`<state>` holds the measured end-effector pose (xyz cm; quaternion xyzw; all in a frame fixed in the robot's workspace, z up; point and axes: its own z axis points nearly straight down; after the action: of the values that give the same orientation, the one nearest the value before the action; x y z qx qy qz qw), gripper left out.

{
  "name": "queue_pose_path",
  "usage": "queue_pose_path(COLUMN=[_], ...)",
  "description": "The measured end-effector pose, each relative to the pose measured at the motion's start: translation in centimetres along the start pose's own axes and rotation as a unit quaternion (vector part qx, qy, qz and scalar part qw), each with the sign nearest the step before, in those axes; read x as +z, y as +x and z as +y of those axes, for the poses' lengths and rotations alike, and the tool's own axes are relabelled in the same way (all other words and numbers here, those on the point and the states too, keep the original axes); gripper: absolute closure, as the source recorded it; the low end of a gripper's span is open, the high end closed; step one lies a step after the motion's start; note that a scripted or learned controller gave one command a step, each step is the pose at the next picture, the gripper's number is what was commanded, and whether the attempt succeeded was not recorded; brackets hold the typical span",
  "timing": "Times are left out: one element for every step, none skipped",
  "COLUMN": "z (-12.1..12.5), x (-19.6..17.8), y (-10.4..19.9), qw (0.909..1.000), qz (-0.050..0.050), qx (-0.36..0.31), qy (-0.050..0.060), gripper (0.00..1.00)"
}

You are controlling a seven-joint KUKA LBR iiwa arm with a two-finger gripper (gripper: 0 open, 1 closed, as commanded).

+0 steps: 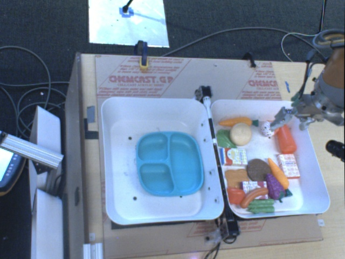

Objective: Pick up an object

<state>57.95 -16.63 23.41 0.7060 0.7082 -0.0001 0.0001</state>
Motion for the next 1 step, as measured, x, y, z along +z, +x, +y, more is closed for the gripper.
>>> queue_pose_path(z=[6.65], x=[12.27], y=[-2.51], qw=[1.0], qz=[0.001], qx=[-0.002], qy=[-0.002], gripper=[0.0])
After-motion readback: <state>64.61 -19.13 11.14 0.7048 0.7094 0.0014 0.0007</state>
